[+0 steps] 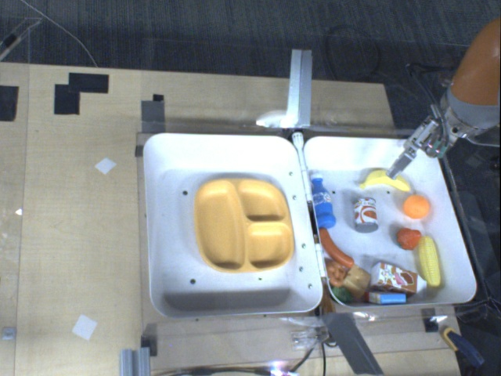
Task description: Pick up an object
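The right bin (458, 210) holds several toy foods. A yellow banana (383, 181) lies near its back, and an orange ball (416, 206) and a small can (365, 213) sit in front of it. My gripper (399, 164) reaches down and to the left from the bin's back right corner, with its tip just above the banana's right end. Nothing shows in its grasp. A blue bottle (321, 202) lies along the bin's left wall.
A red fruit (409, 238), a corn cob (429, 261), a sausage (335, 249), a small carton (394, 276) and other bits crowd the right bin's front. The left bin (164, 210) holds a yellow divided tray (241, 223). A metal post (300, 92) stands behind the bins.
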